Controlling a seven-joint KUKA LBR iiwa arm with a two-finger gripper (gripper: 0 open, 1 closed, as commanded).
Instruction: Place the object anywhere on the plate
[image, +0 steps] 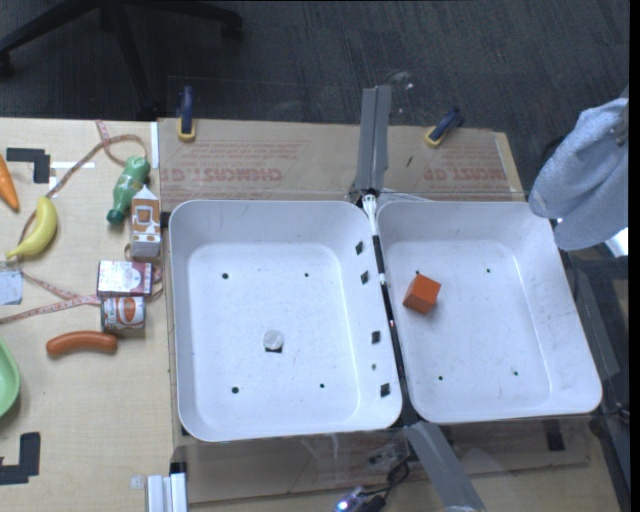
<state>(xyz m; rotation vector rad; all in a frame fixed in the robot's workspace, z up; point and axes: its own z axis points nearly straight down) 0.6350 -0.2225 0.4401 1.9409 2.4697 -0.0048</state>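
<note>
A small, pale, round object (273, 342) is lying on the smooth floor of the left bin (200, 400). Farther back, an orange cube-shaped block (422, 294) is sitting tilted in the right bin (570, 380). The arm (590, 180), wrapped in grey, is hanging at the right edge

The arm (590, 175) shows as one bulky, rounded piece at the right edge of the camera view. Its shell is pale grey with a faint bluish cast, smooth and matte, with soft curved outlines and no sharp corners. The upper part looks lighter, the lower flank darker in shade. A small bright white patch sits low on it near the edge, perhaps a label or a reflection; the view is too blurred there to tell. No screws, cables or lettering can be made out on the shell.
</note>
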